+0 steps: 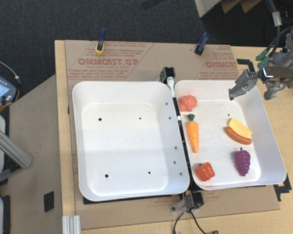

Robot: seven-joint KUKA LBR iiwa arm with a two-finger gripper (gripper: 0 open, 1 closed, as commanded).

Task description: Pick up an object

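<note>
Five objects lie in the right bin [263, 112], and I see none of them between the gripper's fingers. From my remote seat I read the gripper [255, 85] as hanging over the far right corner of that bin, near its rim, with its two fingers spread wide: one grey finger [242, 85] slants down to the left over the bin floor, the other sits further right by the rim. Nothing is clamped in the gap.

The pink lumpy piece [187, 103] rests at the far left of the right bin, close to the divider where the two bins meet. Just below it the carrot [193, 135] lies lengthwise, green top toward the pink piece, tip pointing toward me. The red pepper [204, 171] sits at the near left corner of the same bin. On the right half, the yellow and orange wedge [239, 131] lies tilted, and the purple grapes [242, 162] rest just beside it on the near side, apart from it. The wedge is the item nearest the gripper, though still well apart from the fingers.

The left bin [83, 111] shows its white floor with a few small dark holes. Both bins stand on a brown cardboard sheet [136, 60] with red lettering, held by a yellow and blue clamp [100, 44] and a blue clamp [202, 43] at the far edge of the bench [58, 130].
</note>
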